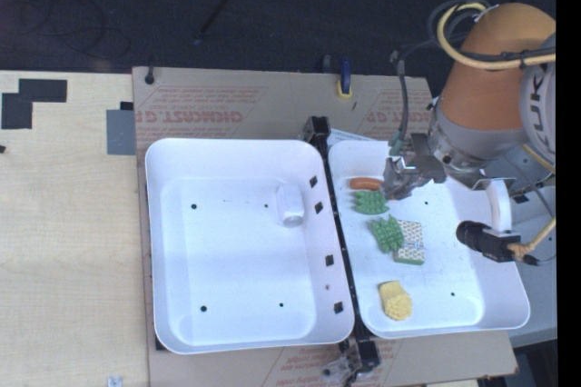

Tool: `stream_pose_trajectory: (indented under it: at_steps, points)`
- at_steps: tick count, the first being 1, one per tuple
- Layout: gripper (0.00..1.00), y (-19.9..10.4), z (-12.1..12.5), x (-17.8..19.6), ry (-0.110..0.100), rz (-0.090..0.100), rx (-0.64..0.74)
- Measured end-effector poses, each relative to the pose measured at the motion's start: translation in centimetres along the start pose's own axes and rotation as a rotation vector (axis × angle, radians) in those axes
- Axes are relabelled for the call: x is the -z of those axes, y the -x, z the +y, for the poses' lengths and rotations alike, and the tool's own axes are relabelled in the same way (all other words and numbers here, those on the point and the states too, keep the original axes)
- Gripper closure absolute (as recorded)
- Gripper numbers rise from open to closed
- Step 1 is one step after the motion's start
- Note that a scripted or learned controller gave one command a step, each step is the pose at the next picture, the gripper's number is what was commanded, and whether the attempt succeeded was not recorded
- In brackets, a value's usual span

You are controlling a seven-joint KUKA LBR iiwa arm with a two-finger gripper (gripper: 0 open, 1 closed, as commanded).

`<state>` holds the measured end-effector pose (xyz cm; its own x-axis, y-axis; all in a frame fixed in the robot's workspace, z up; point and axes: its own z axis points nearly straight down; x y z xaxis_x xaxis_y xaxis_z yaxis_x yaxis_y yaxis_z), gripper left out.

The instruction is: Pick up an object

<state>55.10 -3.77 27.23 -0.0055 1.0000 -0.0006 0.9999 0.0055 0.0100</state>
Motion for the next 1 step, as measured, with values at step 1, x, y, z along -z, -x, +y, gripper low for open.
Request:
stream_pose_trajectory:
  at_steps: [1]
  points:
    - [1.00,-5.48,1.53,8.99,-0.001,0.003,0.002]
